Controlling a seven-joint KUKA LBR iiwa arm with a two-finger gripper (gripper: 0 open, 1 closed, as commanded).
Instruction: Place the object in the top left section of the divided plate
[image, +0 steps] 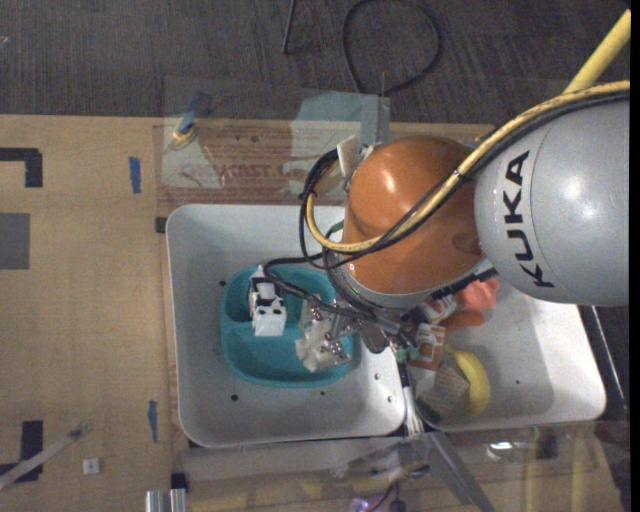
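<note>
Item: end effector (335, 330), grip state we cannot tell, over the teal divided plate (240, 350) in the left bin (200, 400). White object (266, 310) sits in the plate's left part. Risk: a nudge displaces it.

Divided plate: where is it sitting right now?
In the camera view, the teal divided plate sits in the left white bin, toward its middle, with the arm's orange band overhanging its right side.

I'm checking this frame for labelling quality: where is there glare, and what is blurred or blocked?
Camera view: glare streaks the grey arm housing and the orange band; the pincer over the teal divided plate looks soft and cluttered; the arm blocks part of the right bin.
</note>
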